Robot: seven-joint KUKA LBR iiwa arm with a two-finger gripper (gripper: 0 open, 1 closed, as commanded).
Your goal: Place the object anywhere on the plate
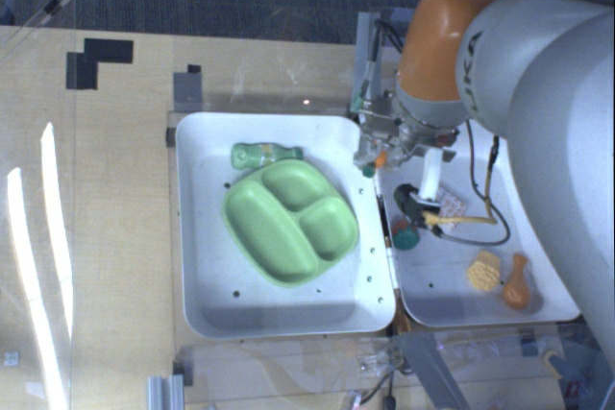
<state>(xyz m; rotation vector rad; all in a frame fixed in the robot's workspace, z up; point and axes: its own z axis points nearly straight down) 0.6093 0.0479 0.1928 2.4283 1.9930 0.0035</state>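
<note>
A green divided plate (291, 221) lies in the left white bin (207, 302). A pale green bottle (264, 154) lies on its side just beyond the plate's far rim. My gripper (371, 158) hangs over the wall between the two bins, near the left bin's far right corner and just right of the plate's far edge. A small orange spot shows at its tip; I cannot tell what it is, or whether anything is held.
The right bin (437, 302) holds a small teal object (405, 239), a yellow waffle-like piece (483, 272), a brown drumstick (517, 283) and a small white-pink packet (451, 204). The arm covers the right bin's far part.
</note>
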